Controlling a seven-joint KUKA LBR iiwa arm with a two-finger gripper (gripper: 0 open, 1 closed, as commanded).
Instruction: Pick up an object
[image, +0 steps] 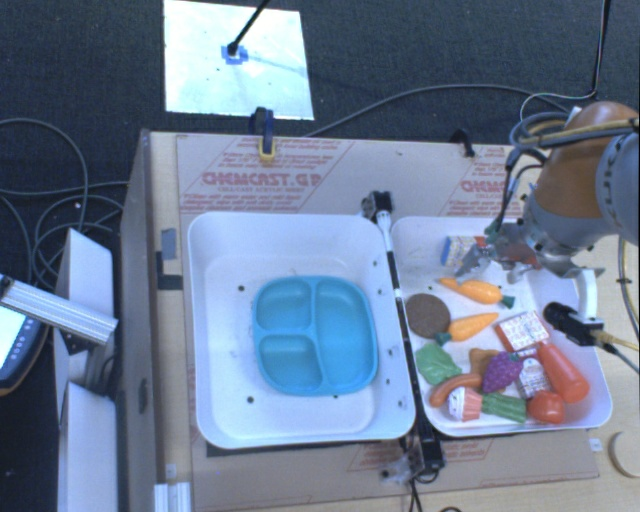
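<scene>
My gripper (494, 264) hangs over the back part of the right bin (598, 408), its fingers spread and open with nothing between them. Just below it lies an orange carrot (480, 291). A small blue and white packet (455, 247) lies just to its left. Farther forward in this bin are a brown round patty (427, 314), a second carrot (472, 325), a green leaf (436, 362), purple grapes (500, 372), a red and white box (522, 331), a long red vegetable (562, 368) and a tomato (546, 406).
The left bin (215, 300) holds a blue divided plate (315, 335). A black divider rail (398, 310) runs between the bins. A clamp (265, 135) sits at the bench's back edge, and cables trail on the floor to the left.
</scene>
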